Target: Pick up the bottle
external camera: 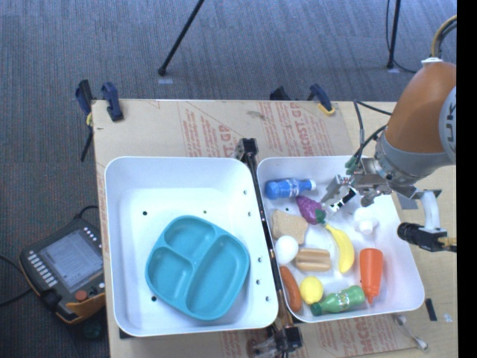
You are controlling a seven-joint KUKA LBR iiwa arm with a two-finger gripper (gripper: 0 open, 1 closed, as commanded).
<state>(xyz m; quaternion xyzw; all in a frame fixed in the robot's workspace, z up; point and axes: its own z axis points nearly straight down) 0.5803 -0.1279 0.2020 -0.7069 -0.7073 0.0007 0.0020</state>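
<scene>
You get bright, even light from overhead; the white bins (119, 200) glare slightly, shadows stay soft and short, and fine detail looks a little blurred throughout.

Position: one fixed camera, mounted above the table (216, 125) and standing well back from it.
Facing: downward at a slant, so the far table edge sits high in the frame and carpeted floor (89, 36) shows beyond it.
Framing: both white bins fit whole, the left bin (119, 200) and the right bin (406, 274) side by side near the centre.
Nearness: medium range; things in the bins read small but distinct.
Arm side: the arm (421, 118) enters from the frame's right.
Margins: floor also shows along the left, with a handheld control pendant (65, 271) lying there.
</scene>
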